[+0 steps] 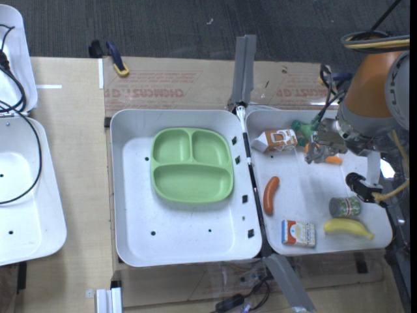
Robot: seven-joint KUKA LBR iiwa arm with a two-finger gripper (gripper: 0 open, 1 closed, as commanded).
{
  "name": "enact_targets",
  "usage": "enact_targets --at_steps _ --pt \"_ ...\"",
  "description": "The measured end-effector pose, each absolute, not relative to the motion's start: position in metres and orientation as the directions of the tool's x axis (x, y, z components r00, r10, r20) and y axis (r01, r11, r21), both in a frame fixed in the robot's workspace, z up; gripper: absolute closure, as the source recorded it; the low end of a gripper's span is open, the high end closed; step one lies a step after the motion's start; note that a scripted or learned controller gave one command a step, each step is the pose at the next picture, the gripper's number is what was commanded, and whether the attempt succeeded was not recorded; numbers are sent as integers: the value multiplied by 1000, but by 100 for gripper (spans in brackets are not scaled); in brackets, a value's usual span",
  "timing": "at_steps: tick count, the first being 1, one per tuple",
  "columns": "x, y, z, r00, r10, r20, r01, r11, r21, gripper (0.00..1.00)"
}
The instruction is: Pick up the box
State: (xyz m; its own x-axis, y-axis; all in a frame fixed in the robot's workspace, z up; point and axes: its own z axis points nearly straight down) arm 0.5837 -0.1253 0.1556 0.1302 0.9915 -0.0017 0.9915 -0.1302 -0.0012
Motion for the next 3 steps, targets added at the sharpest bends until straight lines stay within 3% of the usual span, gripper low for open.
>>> enact_targets --at_steps 1,2,3 --pt "609 -106 123 238 971 -2 971 -238 -3 0" --pt "640 -80 192 294 956 -2 956 -294 0 0" --pt "573 -116 134 342 940 -3 940 -342 -5 0"
